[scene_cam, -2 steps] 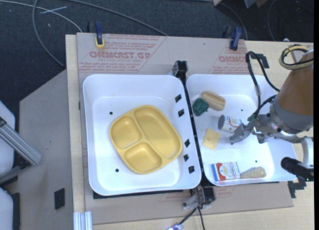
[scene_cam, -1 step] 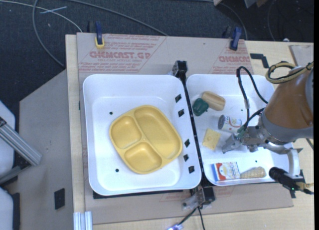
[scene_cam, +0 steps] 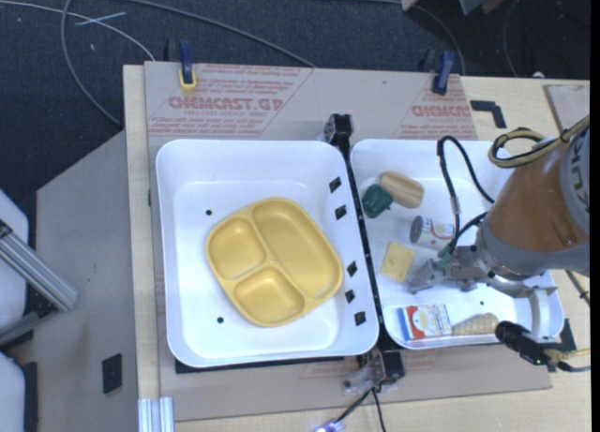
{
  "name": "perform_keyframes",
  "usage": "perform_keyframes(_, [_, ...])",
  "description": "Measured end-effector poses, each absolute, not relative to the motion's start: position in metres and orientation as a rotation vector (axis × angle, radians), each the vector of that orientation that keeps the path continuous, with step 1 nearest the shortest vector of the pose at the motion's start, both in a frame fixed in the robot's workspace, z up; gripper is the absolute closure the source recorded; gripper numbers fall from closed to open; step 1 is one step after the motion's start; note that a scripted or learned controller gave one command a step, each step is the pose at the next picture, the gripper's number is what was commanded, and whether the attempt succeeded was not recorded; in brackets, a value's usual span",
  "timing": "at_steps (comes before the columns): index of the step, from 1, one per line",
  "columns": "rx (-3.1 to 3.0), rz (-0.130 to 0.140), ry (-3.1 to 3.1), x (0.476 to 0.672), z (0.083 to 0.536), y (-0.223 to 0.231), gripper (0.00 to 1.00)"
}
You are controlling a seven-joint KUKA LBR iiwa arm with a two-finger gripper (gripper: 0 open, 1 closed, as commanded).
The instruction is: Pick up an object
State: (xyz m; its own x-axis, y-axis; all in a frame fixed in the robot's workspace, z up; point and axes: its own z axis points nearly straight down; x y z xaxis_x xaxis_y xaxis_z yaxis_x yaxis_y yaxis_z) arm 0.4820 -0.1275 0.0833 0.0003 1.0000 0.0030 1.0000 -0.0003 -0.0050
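The gripper [scene_cam: 424, 275] sits low in the right bin [scene_cam: 553, 313], just beside the yellow block [scene_cam: 397, 260], w/ its metal tip pointing at that block. Finger spread can't be read from this angle, and nothing is visibly held.

Candidate objects, all in the right bin:
- Yellow block: flat-faced wedge, looks like soft foam or plastic cheese. Nearest target.
- Small can [scene_cam: 428, 230]: lying on its side, smooth and round.
- Tan roll [scene_cam: 401, 188]: rounded cylinder, matte, bread-like.
- Green piece [scene_cam: 376, 201]: small, dark, irregular shape.
- Flat carton [scene_cam: 424, 320]: printed card, lying flat near the front wall.
- Cone [scene_cam: 473, 326]: tan, ribbed, next to the carton.

Left bin [scene_cam: 178, 233] holds a yellow tray [scene_cam: 273, 260], glossy moulded plastic w/ three compartments.

Risks, as judged:
1. Block likely slides on the slick white bin floor if the tip pushes rather than straddles it; result = missed grasp.
2. Can probably rolls if bumped, being round and on its side.
3. Carton lies too flat for an easy pinch; fingers may scrape the floor.
4. Black cable [scene_cam: 450, 177] loops over the bin near the arm [scene_cam: 534, 210]; may snag on a lift.
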Motion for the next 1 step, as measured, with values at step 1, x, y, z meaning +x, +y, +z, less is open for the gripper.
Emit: perform_keyframes(1, [-2.221,-0.001,-2.219,0.4828,0.0953,-0.1275,1.0])
